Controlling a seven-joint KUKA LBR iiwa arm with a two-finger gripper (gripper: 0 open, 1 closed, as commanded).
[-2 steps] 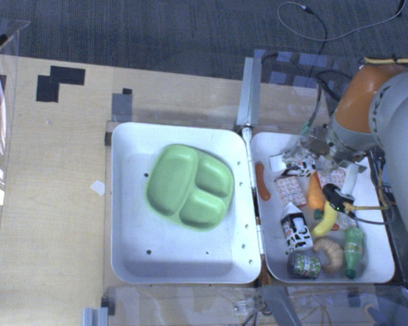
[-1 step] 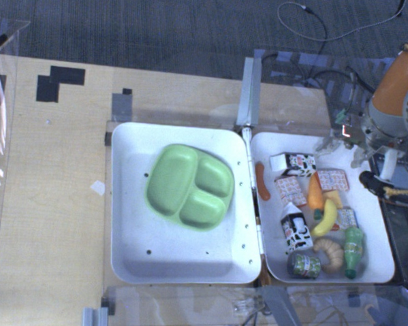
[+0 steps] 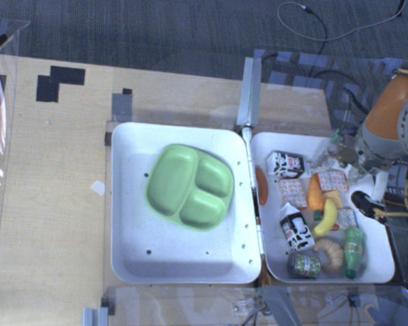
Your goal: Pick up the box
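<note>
Two small black-and-white cartons lie in the right bin (image 3: 388, 271): one box (image 3: 286, 164) near its far left corner, the other box (image 3: 296, 231) tilted near the middle. Two flat red-and-white packets (image 3: 293, 191) (image 3: 332, 180) lie between them and the arm. My gripper (image 3: 345, 157) hangs over the far right part of this bin, just beyond the right-hand packet and well to the right of the far carton. Nothing is visibly held in it.
The right bin also holds a hot dog (image 3: 261, 186) along its left wall, an orange carrot (image 3: 315, 193), a banana (image 3: 326, 219), a croissant (image 3: 333, 253), a green bottle (image 3: 353, 250) and a can (image 3: 304, 266). A green divided plate (image 3: 190, 186) lies in the left bin (image 3: 128, 250).
</note>
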